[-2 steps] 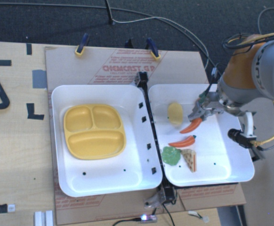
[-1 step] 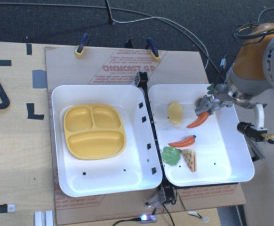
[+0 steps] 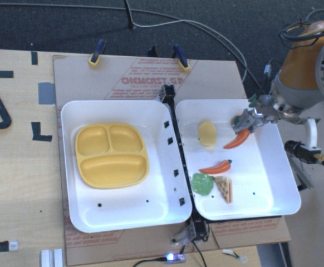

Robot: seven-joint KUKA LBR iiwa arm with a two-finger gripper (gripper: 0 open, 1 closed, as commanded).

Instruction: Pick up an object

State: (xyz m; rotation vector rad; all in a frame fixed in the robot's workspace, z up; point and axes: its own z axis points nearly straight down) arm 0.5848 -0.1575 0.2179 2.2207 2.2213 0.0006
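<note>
Here, in the camera view, I am counting two white bins sitting side by side on the bench: the left bin (image 3: 67,149) and the right bin (image 3: 273,166). The left bin is carrying one thing, a yellow divided tray (image 3: 112,154) with three compartments, lying flat near its middle.

The right bin is carrying five things. One pale yellow lump (image 3: 207,133) is lying toward the far left part of that bin. Two red-orange chili peppers are showing: the upper pepper (image 3: 237,138) is hanging at a slant just right of the yellow lump, and the lower pepper (image 3: 215,167) is lying flat nearer the front, green stem pointing right. One green leafy piece (image 3: 202,184) is resting just below the lower pepper, and one tan wedge (image 3: 225,189) is lying right beside it, touching or nearly touching its right edge.

I am reaching in from the right, my gripper (image 3: 245,124) hanging over the far part of the right bin. My fingers are closing narrowly on the upper end of the upper pepper, pinching it, while its red tip is pointing down and left toward the bin floor; whether that tip is touching the floor I cannot tell.
</note>
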